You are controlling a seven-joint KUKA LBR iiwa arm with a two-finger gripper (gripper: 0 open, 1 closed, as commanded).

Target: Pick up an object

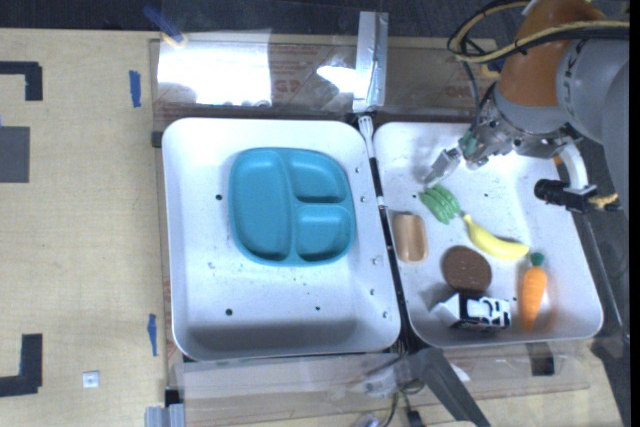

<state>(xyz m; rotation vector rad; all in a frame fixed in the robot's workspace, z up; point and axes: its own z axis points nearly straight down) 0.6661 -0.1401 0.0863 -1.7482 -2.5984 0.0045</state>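
While claw [447, 163] hangs, grip state unclear | green toy [440, 203] just below it

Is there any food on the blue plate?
No, it is empty. The blue plate lies in the left bin with bare compartments. The banana and carrot lie in the right bin.

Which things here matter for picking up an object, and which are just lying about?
For the job: tool; right bin holding green toy, banana, carrot, brown disc, tan block, black-and-white toy.
Lying about: left bin, blue divided plate.
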